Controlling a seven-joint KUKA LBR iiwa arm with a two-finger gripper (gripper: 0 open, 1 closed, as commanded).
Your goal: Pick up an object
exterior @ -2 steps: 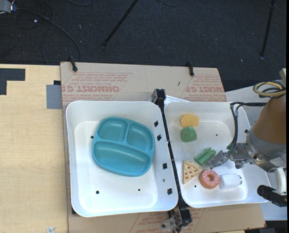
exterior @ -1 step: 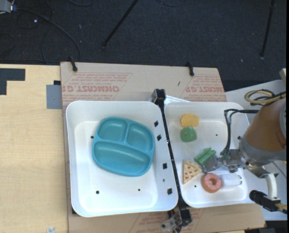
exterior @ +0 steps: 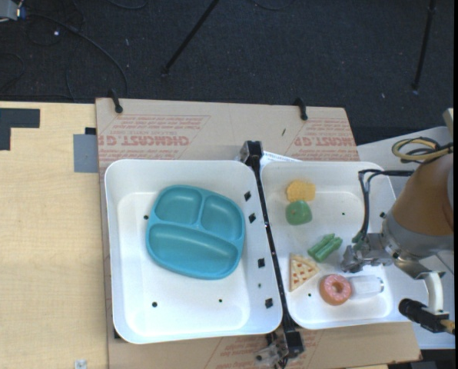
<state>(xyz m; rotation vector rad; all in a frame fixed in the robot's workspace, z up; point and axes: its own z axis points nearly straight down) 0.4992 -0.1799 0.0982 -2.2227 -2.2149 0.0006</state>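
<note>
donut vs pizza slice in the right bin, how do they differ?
Shape: the donut is a round ring with a hole; the pizza slice is a flat triangle. Colour: the donut is pink-orange, the pizza slice pale yellow with red spots. Place: the donut lies close below the gripper; the pizza slice sits further left, by the divider. Both lie flat in the right bin, side by side.
</note>
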